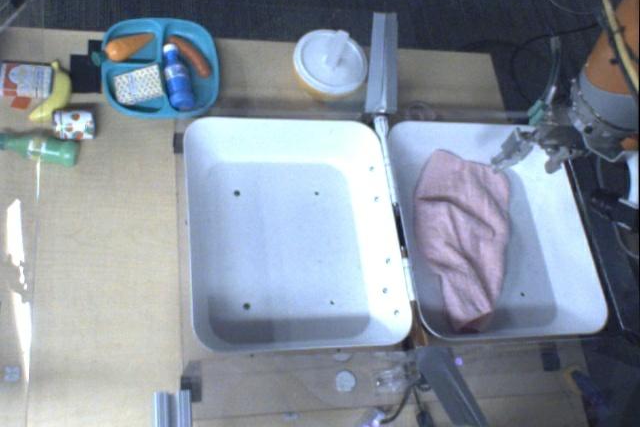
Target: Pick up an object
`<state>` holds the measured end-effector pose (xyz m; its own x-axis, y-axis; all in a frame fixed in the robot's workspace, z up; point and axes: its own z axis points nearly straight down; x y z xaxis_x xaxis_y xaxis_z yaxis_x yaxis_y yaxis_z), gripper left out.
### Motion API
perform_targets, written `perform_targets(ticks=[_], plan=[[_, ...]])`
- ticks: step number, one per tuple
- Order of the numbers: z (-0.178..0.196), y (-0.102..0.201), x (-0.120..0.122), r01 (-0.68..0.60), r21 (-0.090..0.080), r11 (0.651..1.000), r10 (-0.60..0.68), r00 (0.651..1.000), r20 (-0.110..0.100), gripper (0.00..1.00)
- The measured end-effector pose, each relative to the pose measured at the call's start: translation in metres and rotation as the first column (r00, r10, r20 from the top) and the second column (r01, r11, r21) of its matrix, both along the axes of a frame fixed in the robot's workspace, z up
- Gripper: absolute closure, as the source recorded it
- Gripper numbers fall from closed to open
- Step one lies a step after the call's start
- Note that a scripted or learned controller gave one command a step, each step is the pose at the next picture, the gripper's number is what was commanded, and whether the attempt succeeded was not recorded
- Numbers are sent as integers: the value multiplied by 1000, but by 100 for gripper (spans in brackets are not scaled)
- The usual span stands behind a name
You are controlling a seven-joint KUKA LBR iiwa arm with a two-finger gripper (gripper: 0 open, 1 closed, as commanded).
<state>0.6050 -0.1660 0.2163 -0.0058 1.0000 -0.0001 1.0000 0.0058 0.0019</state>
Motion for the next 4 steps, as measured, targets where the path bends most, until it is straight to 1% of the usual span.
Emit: perform_targets(ticks=[1, 2, 3, 4], plan=[[11, 2, 2, -6, 0, 1000, 6, 1000, 4, 100], [-11, 38, 6, 17, 0, 1000, -17, 1000, 2, 100], [-11, 37, 6, 17, 0, 1000, -17, 1000, 2, 0], [-67, 17, 17, -58, -1, 998, 58, 998, 0, 0]])
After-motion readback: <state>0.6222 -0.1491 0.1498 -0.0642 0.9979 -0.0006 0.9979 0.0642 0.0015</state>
